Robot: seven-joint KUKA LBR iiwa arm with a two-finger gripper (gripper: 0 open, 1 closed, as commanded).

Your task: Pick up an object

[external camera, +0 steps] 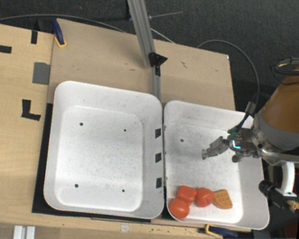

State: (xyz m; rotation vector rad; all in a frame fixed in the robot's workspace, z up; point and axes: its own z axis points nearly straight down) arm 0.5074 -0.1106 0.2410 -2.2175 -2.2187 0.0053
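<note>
Down in the near corner of the right bin, three red pieces sit bunched together, touching, with an orange-brown piece just beside them. Above that cluster, well apart from it, the gripper hangs over the bin's bare floor, grasping nothing. The left bin adjoins.

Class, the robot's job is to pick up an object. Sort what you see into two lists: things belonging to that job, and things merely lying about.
Belonging to the job:
gripper
three red pieces
tan piece
right bin

Lying about:
left bin
metal pole
blue clamp
</note>
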